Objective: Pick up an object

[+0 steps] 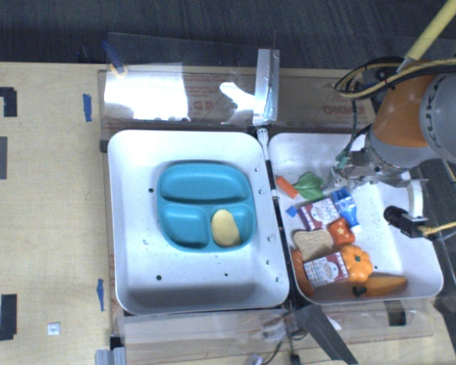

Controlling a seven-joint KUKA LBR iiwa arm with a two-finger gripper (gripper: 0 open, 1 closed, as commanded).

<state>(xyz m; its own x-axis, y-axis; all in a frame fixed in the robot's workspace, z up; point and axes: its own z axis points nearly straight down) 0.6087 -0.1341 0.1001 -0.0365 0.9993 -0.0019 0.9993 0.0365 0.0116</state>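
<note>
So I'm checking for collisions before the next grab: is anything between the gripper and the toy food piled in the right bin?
Nothing visible stands between them. The gripper is over the right bin near its top, and the toy food lies uncovered just below it in the camera view, starting with the green leafy piece.

A jumble of toy foods is seen in the bin left of and below the gripper (351, 167): a green leaf (310, 182) just beside it, a bread slice (312, 242) and an orange pumpkin (356, 261) lower down.
</note>
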